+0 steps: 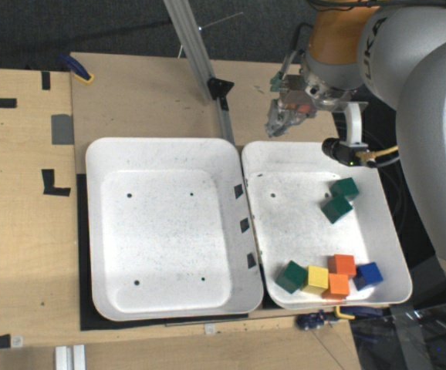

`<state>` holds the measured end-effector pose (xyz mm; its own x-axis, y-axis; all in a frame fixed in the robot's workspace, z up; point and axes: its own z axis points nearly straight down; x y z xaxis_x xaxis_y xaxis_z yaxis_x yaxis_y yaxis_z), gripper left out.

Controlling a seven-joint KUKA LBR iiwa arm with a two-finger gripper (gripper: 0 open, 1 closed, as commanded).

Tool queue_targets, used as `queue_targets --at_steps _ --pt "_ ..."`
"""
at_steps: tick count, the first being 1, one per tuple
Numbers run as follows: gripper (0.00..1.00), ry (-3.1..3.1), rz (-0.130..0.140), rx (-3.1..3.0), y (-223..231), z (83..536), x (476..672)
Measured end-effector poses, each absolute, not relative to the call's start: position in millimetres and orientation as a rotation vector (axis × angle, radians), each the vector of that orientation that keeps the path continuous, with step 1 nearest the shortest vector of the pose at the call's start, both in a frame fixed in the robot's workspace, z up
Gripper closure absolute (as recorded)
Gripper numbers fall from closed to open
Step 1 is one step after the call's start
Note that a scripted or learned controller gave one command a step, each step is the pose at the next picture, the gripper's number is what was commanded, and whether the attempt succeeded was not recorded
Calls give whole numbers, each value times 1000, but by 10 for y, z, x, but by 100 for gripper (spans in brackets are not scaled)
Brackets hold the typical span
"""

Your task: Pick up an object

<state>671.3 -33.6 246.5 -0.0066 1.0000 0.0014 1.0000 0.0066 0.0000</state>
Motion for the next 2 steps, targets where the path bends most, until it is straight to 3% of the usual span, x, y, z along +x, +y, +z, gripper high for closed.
queue_targets --at_steps 2 --pt "100 -2227 -1 -2213 612 2466 6616"
